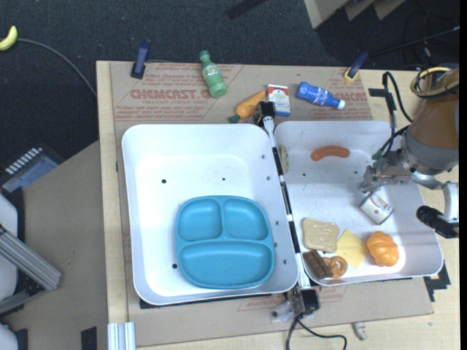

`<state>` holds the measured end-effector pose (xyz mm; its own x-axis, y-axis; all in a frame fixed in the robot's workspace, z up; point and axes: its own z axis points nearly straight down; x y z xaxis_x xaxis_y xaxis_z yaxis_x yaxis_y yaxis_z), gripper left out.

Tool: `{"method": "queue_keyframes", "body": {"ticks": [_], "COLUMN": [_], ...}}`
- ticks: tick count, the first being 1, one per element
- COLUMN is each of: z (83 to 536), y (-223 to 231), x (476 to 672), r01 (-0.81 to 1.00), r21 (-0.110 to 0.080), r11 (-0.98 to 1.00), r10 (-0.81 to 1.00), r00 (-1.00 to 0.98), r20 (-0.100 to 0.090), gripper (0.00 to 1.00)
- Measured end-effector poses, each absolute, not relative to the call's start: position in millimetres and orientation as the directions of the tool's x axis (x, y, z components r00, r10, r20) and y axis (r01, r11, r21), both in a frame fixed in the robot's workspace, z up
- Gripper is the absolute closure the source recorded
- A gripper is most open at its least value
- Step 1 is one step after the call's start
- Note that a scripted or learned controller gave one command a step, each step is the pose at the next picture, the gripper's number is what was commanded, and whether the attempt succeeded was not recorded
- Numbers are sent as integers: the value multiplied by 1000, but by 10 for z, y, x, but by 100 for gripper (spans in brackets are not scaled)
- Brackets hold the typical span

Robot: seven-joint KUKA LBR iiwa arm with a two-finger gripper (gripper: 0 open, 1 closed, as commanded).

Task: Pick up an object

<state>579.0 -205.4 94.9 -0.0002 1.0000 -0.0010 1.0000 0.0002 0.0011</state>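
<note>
My gripper point(377, 179) hangs low over the right bin point(328, 133), near that bin's right side, with the grey and orange arm point(436, 126) coming in from the right. Just below it a small white and grey can-like object point(376, 208) lies on the bin floor, close to the gripper. A brown sausage point(330, 152) lies to the gripper's left near the far wall. Towards the front of the bin lie a slice of bread point(320, 234), a yellow cheese wedge point(352, 247), a pretzel point(330, 266) and an orange toy fruit point(382, 248).
The left bin point(146, 159) holds a blue divided plate point(224, 241). Beyond the bins on the bench lie a green bottle point(213, 75), a blue bottle point(319, 95), a small carton point(278, 99), an orange toy point(250, 106) and a blue clip point(140, 58).
</note>
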Motion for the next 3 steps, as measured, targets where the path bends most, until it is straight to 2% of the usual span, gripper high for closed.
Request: {"method": "queue_keyframes", "body": {"ticks": [1,2,3], "z": [947,1049,1047], "y": [-2053,-2053,-2052], "x": [5789,5795,5794], "r01": [1000,1000,1000], "r21": [1,3,3], "r11": [0,0,0], "r10": [1000,1000,1000], "r00": [0,0,0], "r20": [-1,-2,-2], "gripper": [0,100,0]}}
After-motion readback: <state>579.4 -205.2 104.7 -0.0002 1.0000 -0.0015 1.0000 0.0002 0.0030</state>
